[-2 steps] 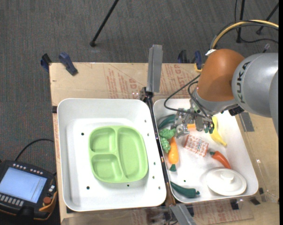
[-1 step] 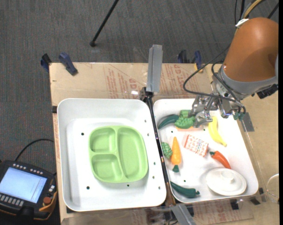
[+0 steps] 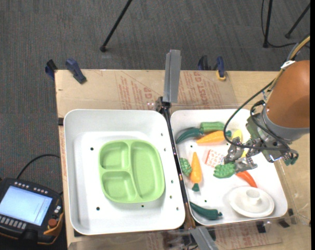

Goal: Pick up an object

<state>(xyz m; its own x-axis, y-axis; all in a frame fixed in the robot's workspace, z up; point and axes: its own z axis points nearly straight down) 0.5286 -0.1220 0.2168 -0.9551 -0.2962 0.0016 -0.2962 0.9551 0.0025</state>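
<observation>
Lowest in the frame, at the left corner, a handheld control pendant with a lit screen (image 3: pixel 26 208) lies on the grey carpet beside the bench. On the bench the left white bin (image 3: pixel 76 191) holds a light green plastic tray with three compartments (image 3: pixel 131 171), lying flat near its middle. The right white bin (image 3: pixel 280 189) holds toy food: a dark green curved pepper (image 3: pixel 205 210) at the near wall, a white round dish with a raised centre (image 3: pixel 251 201), an upright-lying orange carrot (image 3: pixel 196 169), a longer orange carrot (image 3: pixel 211 137) beside a green vegetable (image 3: pixel 212 126), a small red-and-white card (image 3: pixel 215 157), and a leafy green toy (image 3: pixel 225 170). The gripper (image 3: pixel 241 159) hangs low over that leafy green toy, close above it; whether its fingers are spread or closed I cannot tell.
</observation>
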